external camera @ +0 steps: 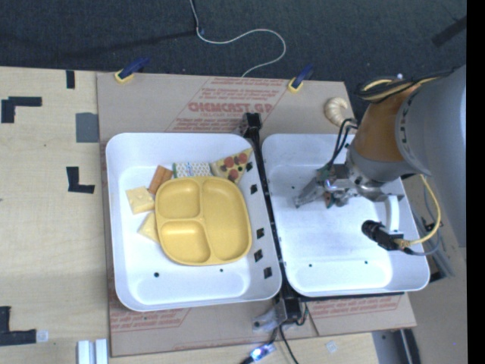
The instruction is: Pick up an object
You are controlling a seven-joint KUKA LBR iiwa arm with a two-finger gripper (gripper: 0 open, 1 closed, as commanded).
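A grey KUKA arm with an orange band (379,131) above its wrist reaches in from the right over the right bin (345,275), its gripper (322,190) lowered close to the white floor of that bin near its upper middle; whether the jaws are spread or clenched cannot be told from this slanted overhead angle, and nothing can be seen between them. The objects to be picked lie in the left bin (182,290), well apart from the gripper: a yellow divided plate (203,220) with three compartments sits in the middle of the bin, and smaller items crowd its upper and left edges. A pale yellow square piece (139,199) and an orange-brown piece (160,177) lie just beside the plate's upper left rim, another pale yellow piece (148,229) pokes out from under its left side, and a patterned flat item (191,169) and a colourful pizza-like slice (236,164) rest along its top edge. Both bins stand side by side on a sheet of brown cardboard (227,101) printed with red lettering, laid on the light wooden worktop (45,241). A thin white cable (242,40) loops across the dark carpet (91,14) behind the worktop, and a black hose fitting (379,233) hangs from the arm above the right bin's lower right area.
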